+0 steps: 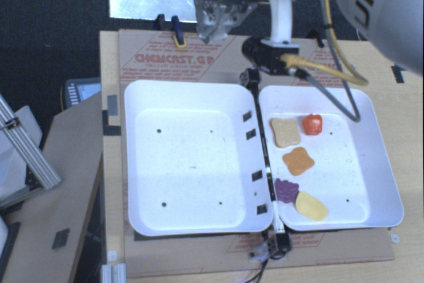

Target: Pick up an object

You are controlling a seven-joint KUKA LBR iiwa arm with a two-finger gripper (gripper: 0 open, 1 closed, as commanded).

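Note:
Five small objects lie in the right bin [374, 142]: a tan toast-shaped piece [285, 132], a red tomato-like piece [313, 124], an orange flat piece [298, 160], a purple piece [286, 190] by the divider and a yellow oval piece [311, 206]. My gripper [213, 26] hangs high above the back edge of the left bin [142, 109], well away from all of these objects. Nothing shows between its fingers.
Both bins rest on a cardboard sheet [165, 57] with red lettering. A yellow cable [328, 69] and a grey hose [334, 96] trail over the back of the right bin. Black clips line the divider [255, 142]. An aluminium rail [26, 149] stands at the left.

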